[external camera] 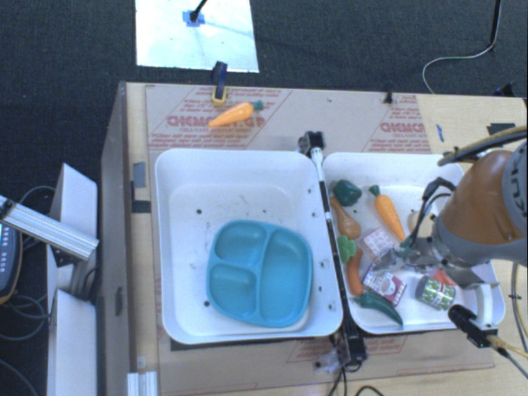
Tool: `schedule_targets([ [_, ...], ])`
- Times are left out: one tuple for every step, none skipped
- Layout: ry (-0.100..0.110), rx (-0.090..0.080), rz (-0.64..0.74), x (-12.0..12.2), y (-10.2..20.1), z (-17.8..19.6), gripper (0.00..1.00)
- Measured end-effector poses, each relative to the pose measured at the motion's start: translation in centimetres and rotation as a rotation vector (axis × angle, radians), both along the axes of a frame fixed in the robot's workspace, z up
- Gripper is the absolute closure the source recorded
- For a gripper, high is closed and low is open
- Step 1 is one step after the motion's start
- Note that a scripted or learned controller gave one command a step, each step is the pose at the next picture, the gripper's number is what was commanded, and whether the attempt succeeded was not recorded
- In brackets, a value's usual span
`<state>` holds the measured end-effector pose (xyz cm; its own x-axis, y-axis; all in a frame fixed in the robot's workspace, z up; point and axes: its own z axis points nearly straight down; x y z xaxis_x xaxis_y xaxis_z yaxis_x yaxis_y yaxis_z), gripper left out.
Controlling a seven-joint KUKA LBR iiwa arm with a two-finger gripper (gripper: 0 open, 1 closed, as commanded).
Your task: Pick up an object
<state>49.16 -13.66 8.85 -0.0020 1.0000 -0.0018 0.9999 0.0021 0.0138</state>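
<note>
Low at the front of the right bin [495, 308], the gripper [394, 257] sits down among a crowded pile of toy food, its metal tip over a small red-and-white packet [383, 285], though whether it is open, closed or holding anything cannot be told. Just beside it lie a green can [435, 291], a green chilli [379, 305], an orange carrot [388, 210] and a dark green pepper [346, 192], all loose candidates for picking. Farther out, the left bin [181, 221] holds a blue divided plate [260, 273], and another carrot [233, 114] rests on the bench behind.
</note>
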Motion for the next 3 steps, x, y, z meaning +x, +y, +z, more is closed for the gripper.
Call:
schedule_targets([
  [0.011,0.001,0.001,7.4,-2.3,-0.3,0.0],
  [0.01,0.002,0.003,13.1,0.4,-0.4,0.0],
  [-0.001,0.0,0.008,13.5,0.4,1.1,1.0],
])
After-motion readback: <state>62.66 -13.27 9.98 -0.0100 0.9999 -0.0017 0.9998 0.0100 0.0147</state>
